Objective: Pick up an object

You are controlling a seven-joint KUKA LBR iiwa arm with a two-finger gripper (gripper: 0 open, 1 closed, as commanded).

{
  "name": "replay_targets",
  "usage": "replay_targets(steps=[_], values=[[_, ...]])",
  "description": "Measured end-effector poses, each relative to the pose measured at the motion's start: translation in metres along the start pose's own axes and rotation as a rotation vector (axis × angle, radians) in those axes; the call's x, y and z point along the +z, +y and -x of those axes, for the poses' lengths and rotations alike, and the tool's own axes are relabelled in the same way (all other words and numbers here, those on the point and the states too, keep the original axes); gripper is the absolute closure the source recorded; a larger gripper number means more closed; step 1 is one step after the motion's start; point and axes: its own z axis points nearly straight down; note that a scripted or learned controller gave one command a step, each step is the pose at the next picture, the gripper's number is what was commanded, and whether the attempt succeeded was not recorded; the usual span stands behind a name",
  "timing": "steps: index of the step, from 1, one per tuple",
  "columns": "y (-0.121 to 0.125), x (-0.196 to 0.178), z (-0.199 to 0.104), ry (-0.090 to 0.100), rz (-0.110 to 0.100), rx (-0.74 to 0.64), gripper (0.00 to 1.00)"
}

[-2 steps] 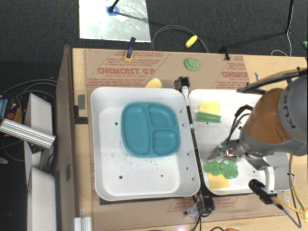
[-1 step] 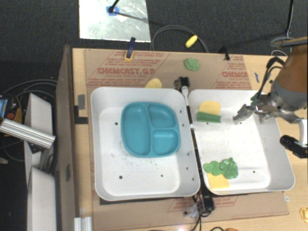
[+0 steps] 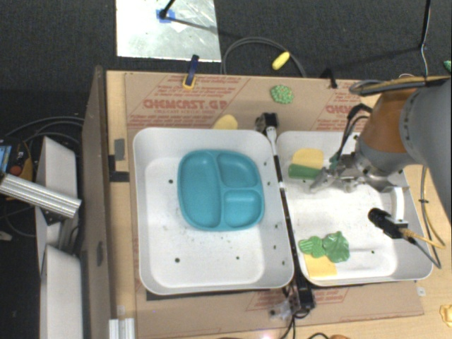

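Claw (image 3: 328, 177) sits low in the right bin (image 3: 409, 260); I cannot tell its state. Just to its left, about touching, lies the yellow-and-green sponge (image 3: 307, 162). I judge it light, soft and compressible, not fragile; best taken across its short sides. Green leafy toy (image 3: 326, 246) lies well below the claw.

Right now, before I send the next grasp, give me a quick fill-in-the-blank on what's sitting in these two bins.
1. The teal divided plate lies in the ____ bin as the camera sees it.
2. The gripper is beside the yellow and green sponge in the ____ bin.
3. The green leafy toy partly lies on a flat ____ piece.
4. The teal plate has ____ compartments.

Missing words: left; right; yellow; three
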Motion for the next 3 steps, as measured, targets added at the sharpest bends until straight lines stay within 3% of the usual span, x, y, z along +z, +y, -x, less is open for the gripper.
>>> replay_targets(steps=[1, 2, 3], values=[[0.066, -0.001, 0.023, -0.003, -0.003, -0.001, 0.00], [0.070, 0.000, -0.049, 0.001, 0.000, -0.003, 0.00], [0.071, -0.011, -0.044, -0.002, 0.005, -0.002, 1.00]])
